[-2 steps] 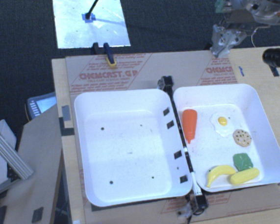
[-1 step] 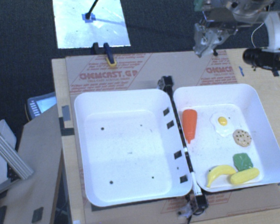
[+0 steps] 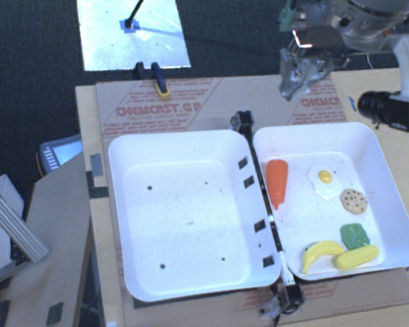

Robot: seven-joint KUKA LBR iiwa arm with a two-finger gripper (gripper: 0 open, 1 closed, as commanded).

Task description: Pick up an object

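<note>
The left bin (image 3: 184, 211) sits bare beside the right bin (image 3: 379, 178), which holds a carrot (image 3: 277, 182) at 9 o'clock, an egg (image 3: 325, 181) and cookie (image 3: 353, 201) toward 3, and a banana (image 3: 321, 253), green piece (image 3: 354, 234) and yellow piece (image 3: 357, 257) at 5. The gripper (image 3: 299, 85) hangs above the 12 o'clock rim, holding nothing; its fingers look narrow, perhaps closed, though I cannot tell.

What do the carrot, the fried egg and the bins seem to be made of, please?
The carrot looks like moulded plastic: even orange, smooth, with a slight sheen. The fried egg seems plastic or rubber too, flat white with a glossy yellow dome; which one, the look leaves open. The bins appear to be thin formed white plastic, matte to satin, with rounded corners and rolled rims.
</note>
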